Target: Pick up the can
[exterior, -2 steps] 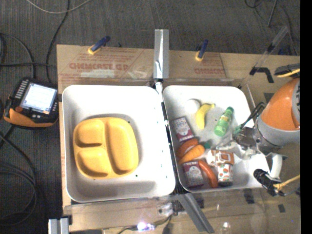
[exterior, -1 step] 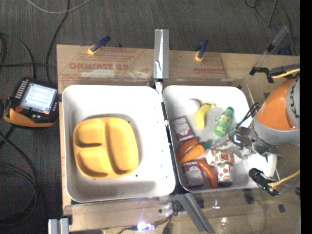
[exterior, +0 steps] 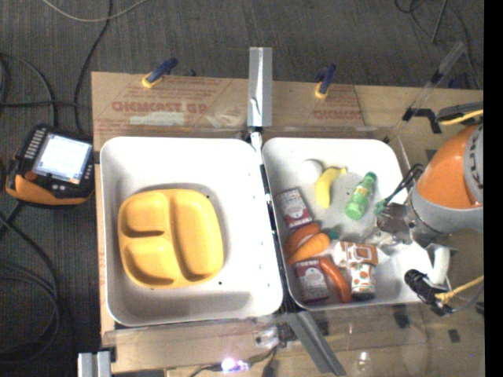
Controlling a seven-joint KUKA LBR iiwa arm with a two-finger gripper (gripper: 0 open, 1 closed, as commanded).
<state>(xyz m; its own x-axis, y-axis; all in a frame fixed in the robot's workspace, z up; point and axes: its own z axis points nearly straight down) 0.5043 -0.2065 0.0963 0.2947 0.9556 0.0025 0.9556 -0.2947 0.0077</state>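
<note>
faint reddish print on the cardboard sheet (exterior: 169,108), not readable

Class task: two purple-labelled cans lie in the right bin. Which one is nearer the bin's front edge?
The lower can, beside the red sausage near the front edge. The other can lies further back, above the carrots.

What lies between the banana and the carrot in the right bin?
In the camera view, a small can lies between the banana and the carrot.
</note>
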